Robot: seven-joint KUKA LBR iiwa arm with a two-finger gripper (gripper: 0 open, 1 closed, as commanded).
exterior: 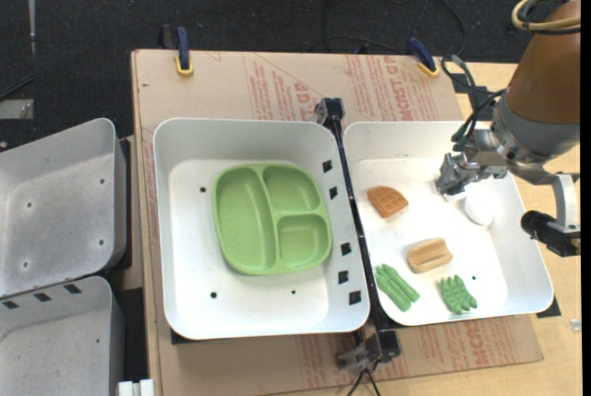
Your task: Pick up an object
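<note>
Over the right bin the jaws hang low, state indeterminable; a white object lies just beside them; waffle piece, bread roll and two green pods rest apart; left bin holds a green divided plate.

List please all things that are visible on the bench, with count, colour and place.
bins: 2, white, side by side on the board; left bin, right bin
divided plate: 1, green, in left bin
waffle-like piece: 1, orange-brown, right bin, near the divider
bread-like piece: 1, tan, right bin, centre
green pieces: 2, right bin front; one, other
white object: 1, right bin, below the gripper
clamps: 2, yellow-blue, board's far edge
gripper: 1, grey, over right bin
</note>
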